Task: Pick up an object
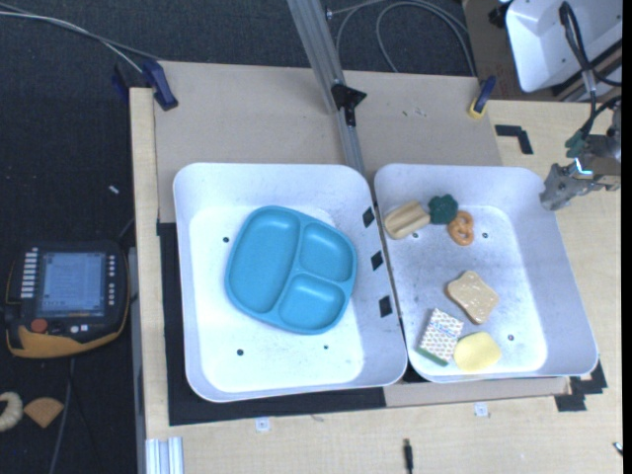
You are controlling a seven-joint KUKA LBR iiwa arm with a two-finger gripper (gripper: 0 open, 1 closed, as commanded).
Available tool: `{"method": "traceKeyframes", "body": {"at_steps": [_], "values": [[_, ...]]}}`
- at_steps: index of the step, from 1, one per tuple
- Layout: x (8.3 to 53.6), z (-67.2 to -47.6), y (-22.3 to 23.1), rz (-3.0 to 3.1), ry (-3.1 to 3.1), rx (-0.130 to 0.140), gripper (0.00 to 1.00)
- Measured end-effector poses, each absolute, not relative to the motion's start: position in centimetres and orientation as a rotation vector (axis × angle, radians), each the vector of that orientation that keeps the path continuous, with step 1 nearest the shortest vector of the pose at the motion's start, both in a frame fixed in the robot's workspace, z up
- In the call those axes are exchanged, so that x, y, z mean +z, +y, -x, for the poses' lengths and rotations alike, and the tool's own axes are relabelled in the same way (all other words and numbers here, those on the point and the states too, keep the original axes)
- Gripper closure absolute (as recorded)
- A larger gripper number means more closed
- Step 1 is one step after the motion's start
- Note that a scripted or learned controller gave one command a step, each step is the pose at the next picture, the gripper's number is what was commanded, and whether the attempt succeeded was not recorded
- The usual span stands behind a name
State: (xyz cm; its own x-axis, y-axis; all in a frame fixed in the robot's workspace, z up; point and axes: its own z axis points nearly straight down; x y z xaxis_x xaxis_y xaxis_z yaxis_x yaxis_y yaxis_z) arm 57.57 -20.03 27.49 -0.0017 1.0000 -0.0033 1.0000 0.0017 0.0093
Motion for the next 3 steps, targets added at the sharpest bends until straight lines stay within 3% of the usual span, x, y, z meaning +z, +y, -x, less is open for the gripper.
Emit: {"method": "traceKeyframes", "body": {"at_steps": [1,3], "values": [[27.8,-58.9,-14.6,-2.212,2.227,0.005,1.00],[26.4,-58.6,-4.5,-2.218,2.227,0.000,1.00]]}}
